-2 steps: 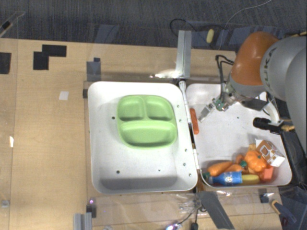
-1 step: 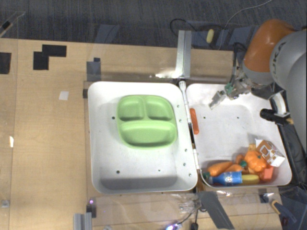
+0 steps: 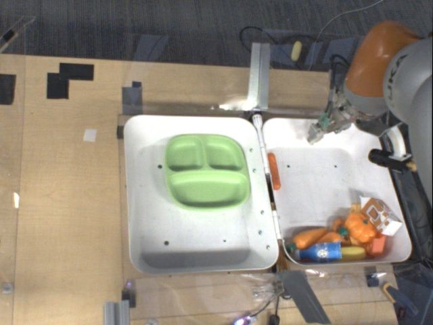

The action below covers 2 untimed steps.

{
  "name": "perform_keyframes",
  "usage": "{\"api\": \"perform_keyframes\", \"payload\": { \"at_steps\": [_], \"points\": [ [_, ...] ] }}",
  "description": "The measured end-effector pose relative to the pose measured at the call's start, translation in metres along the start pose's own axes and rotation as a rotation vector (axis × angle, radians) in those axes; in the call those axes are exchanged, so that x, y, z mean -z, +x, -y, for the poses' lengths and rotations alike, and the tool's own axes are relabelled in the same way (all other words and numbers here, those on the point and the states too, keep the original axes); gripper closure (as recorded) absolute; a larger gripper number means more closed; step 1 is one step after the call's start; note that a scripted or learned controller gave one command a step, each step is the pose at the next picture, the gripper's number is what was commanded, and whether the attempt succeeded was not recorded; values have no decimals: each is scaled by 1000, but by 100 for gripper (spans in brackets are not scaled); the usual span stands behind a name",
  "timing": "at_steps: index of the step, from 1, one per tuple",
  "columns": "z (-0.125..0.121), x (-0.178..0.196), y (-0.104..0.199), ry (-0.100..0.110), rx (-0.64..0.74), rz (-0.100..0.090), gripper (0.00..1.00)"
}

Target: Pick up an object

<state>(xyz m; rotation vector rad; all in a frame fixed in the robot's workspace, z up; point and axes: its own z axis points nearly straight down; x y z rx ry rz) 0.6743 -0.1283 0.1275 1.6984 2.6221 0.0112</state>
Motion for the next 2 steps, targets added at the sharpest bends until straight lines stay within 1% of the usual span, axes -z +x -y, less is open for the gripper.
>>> {"api": "perform_keyframes", "payload": {
  "at_steps": [1, 2],
  "points": [
    [0, 0, 0, 0, 1, 0, 0],
    [4, -38, 45, 5, 77, -4, 0]
  ]
}}
